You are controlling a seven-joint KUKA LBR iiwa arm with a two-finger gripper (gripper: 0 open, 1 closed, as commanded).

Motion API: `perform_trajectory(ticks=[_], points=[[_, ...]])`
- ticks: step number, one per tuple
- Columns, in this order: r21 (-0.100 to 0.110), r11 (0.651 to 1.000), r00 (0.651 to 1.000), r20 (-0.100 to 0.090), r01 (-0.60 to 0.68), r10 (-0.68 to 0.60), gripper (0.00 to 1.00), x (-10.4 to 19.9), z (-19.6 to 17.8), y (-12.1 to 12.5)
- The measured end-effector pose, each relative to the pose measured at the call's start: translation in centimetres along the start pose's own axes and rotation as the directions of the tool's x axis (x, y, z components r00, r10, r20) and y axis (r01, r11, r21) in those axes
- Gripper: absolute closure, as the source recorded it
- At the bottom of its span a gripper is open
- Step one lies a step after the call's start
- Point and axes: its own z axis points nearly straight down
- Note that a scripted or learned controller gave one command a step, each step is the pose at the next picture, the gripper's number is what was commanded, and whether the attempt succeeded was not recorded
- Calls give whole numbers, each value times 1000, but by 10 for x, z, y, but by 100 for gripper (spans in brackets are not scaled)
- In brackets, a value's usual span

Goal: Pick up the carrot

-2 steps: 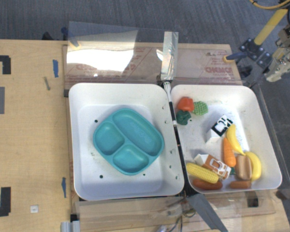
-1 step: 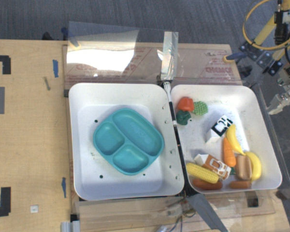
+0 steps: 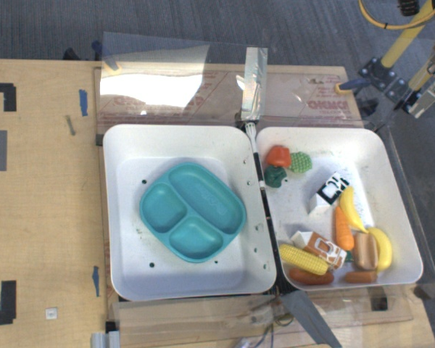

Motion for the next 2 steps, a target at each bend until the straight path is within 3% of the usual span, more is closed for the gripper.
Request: perform_trajectory(ticks=[1, 2], points=[[-6, 970, 970, 7, 244, -244, 100, -24, 44, 37], [0, 926, 926, -8, 377, -377, 100, -2, -110, -2]])
